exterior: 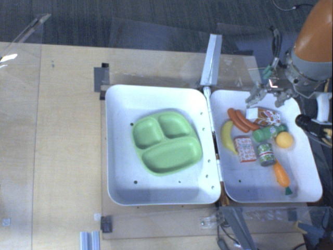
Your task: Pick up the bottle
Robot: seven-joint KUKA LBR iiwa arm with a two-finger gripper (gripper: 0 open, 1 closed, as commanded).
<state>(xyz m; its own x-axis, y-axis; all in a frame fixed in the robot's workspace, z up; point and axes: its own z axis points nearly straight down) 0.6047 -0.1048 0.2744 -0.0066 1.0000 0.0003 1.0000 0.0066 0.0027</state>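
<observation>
The bottle (264, 134) is small and green, lying on its side in the right bin (307, 184), toward the far-middle of the pile, its length running left to right. Its body is a bright green with a lighter patch near the left end; finer detail is too small to make out.

Close around it — a printed packet (269, 117) in red and white just beyond it on the far side, a yellow lemon (284, 140) touching or just beside its right end, and a small dark-green can (266, 154) with a pale label on its near side. To the left of the can lies a square red-and-white patterned packet (245, 149). Two reddish sausages (241, 121) lie at a slant to the far left of the bottle, and a banana (227, 136) curves along the bin's left side. An orange carrot (281, 176) with a green tip lies toward the near right.

The left bin (119, 181) holds a green divided plate (166, 142) with three compartments, two small ones far and one long one near, set about the middle.

The gripper (266, 94) hangs over the far edge of the right bin, apart from the bottle, its fingers spread and nothing between them. Above it the arm's orange band (314, 33) shows at the far right.
</observation>
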